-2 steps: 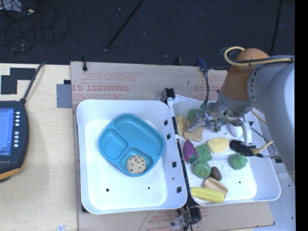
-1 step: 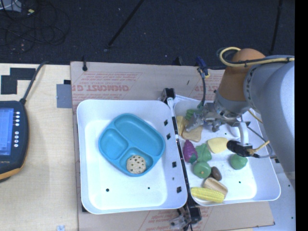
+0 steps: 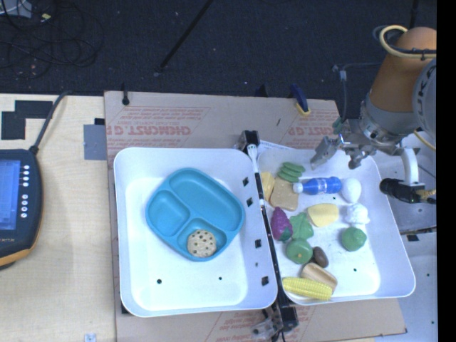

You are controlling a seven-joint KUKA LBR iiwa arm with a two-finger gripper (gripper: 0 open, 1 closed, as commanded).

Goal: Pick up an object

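My gripper hangs over the back edge of the right bin, its two grey fingers spread open with nothing between them. Just below it lie a blue bottle and a white egg. Further toy foods crowd that bin: a green ridged piece, a tan bread slice, a yellow lemon shape, a purple eggplant, a green ball and a corn cob. The left bin holds a blue divided plate with a cookie on it.
A black divider bar runs between the two bins. A pendant with a screen lies at the far left of the bench. Cardboard sits under the bins. The arm's grey and orange wrist rises at the right.
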